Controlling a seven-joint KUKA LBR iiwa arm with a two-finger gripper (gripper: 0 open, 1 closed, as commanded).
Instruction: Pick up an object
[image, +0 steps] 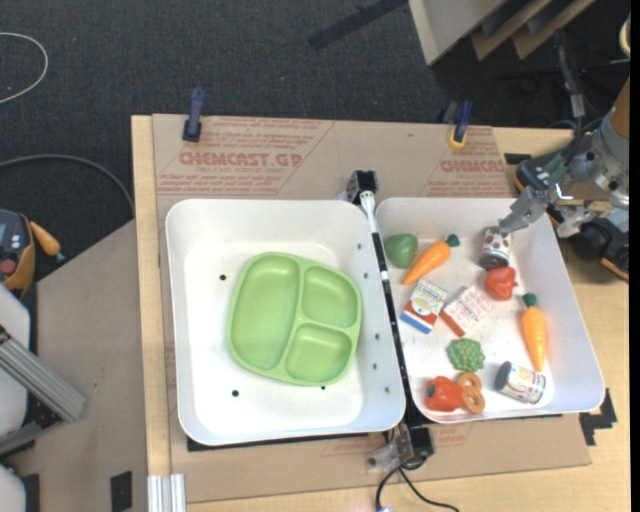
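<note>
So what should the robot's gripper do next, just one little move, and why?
Probably lower a little, straight down. The gripper sits at the far right end of the right bin, just above a small dark can, with a red toy right below that. It doesn't appear to hold anything yet, so dropping onto the can seems the likeliest step.

Probably a lab: clamped board (250, 150), white bins (185, 300).

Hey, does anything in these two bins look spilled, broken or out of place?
Nothing stands out. The green divided plate lies flat in the left bin; the toy foods sit loose but intact in the right bin, with the gripper above their upper edge.
</note>
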